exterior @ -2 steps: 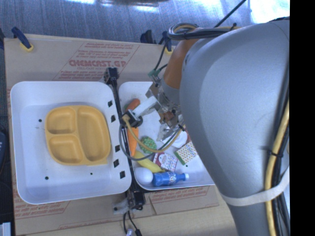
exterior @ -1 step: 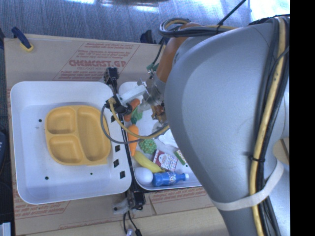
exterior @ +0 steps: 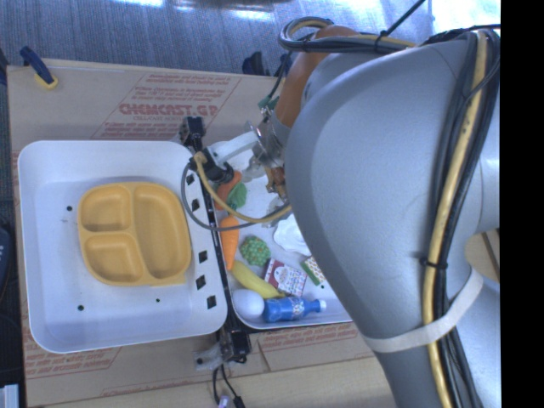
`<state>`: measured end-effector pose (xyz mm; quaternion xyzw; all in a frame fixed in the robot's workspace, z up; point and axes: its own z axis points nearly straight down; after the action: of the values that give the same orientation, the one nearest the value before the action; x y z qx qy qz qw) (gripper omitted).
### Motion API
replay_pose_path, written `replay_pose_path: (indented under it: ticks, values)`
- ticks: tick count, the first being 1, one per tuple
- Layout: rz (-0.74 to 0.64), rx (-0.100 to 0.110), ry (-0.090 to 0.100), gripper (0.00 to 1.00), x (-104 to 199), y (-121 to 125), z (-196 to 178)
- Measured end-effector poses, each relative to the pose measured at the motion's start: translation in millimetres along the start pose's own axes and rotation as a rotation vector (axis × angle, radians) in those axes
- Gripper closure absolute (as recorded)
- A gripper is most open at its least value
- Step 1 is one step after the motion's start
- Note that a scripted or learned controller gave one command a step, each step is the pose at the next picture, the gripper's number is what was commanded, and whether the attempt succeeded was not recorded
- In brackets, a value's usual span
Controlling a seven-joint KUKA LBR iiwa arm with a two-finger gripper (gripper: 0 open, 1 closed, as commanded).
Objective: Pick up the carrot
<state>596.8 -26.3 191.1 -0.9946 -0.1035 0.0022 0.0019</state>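
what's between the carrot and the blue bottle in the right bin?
In the camera view, a green item and the banana lie between the carrot and blue bottle.

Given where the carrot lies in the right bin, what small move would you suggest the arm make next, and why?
Probably shift toward the right bin's left wall, above the carrot: it lies against that wall, between the green item and the divider, and the arm's bulk sits further right.

- My one camera sits fixed above the bench, looking down at a slant on both bins.
- My arm [exterior: 399, 185] enters from its right, close beneath the lens.
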Motion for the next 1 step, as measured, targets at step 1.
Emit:
replay_pose_path:
  ticks: [1]
  values:
    - [0.0, 0.0, 0.0, 0.0, 0.0, -0.1, 0.0]
